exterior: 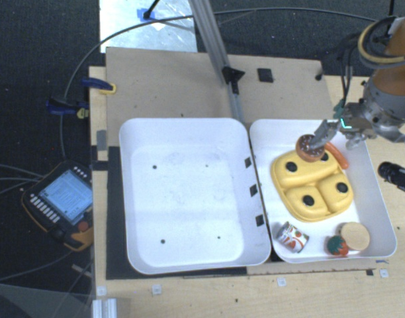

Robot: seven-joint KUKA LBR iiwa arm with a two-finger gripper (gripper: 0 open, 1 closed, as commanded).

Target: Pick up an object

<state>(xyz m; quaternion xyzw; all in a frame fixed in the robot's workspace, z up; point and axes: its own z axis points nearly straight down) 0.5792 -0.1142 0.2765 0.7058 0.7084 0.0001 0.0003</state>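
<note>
- Two white bins sit side by side on the counter [189, 78]: the left bin [133, 177] and the right bin [381, 224].
- Arm [388, 78] reaches in from the right, its orange band at the far right corner.
- Gripper [315, 144] hangs over the far part of the right bin, slanting down and left.
- Its tip sits at a small round brown thing [310, 152], which lies on the far edge of the yellow toy [312, 187]. Whether the gripper is open, closed or gripping that thing, I cannot tell; the tip is too small and blurred.
- Yellow toy is a lumpy shape with dark spots, in the middle of the right bin.
- Orange piece [338, 156] lies just beside the toy, on its far right side.
- Can [292, 237] lies tilted near the bin's near left corner.
- Tan disc [355, 236] and a green-and-red ball [335, 245] touch each other at the near right.
- Pendant [60, 201] with a lit screen lies left of the counter.
</note>
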